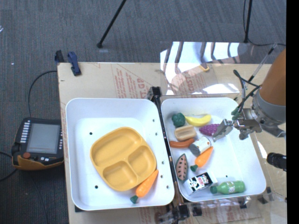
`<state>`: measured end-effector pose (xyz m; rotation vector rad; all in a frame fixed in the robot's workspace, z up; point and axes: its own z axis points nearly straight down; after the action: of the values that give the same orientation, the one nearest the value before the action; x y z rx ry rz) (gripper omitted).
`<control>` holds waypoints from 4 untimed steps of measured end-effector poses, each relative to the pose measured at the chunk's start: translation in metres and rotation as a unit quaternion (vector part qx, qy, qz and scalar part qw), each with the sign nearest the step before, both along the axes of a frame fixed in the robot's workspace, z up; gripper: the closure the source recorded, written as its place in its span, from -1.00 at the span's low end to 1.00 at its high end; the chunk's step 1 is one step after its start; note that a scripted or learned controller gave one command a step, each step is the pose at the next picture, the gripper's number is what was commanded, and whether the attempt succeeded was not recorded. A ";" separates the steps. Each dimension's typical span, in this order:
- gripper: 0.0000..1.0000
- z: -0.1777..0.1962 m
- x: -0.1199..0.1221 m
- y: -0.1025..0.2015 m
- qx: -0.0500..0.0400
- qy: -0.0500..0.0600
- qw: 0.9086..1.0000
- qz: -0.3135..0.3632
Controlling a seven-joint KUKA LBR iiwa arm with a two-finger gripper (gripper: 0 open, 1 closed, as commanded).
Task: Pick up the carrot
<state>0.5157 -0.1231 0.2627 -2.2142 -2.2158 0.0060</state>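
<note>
Carrot (pixel 203 157) lies tilted in the right bin (pixel 243 167), between a watermelon slice (pixel 181 166) and a milk carton (pixel 201 181), beneath a sausage (pixel 182 143). A second carrot (pixel 146 184) rests beside the yellow plate (pixel 123 158) in the left bin. Above, the gripper (pixel 223 129) hangs with fingers spread, holding nothing.

The arm (pixel 275 90) shows an orange band above a grey wrist, with thin dark cables (several, looping) and a metal gripper (pixel 223 129).
</note>
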 end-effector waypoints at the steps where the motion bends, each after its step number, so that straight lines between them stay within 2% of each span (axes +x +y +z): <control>1: -1.00 -0.155 0.021 -0.030 -0.001 -0.004 1.000 0.027; 2: 1.00 -0.149 0.018 -0.031 0.002 0.001 1.000 0.021; 3: -1.00 -0.149 0.018 -0.031 0.002 0.002 1.000 0.021; 4: -1.00 -0.165 -0.001 0.002 -0.006 -0.015 0.996 -0.087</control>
<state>0.5146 -0.1215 0.0979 -2.4213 -2.0328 -0.0166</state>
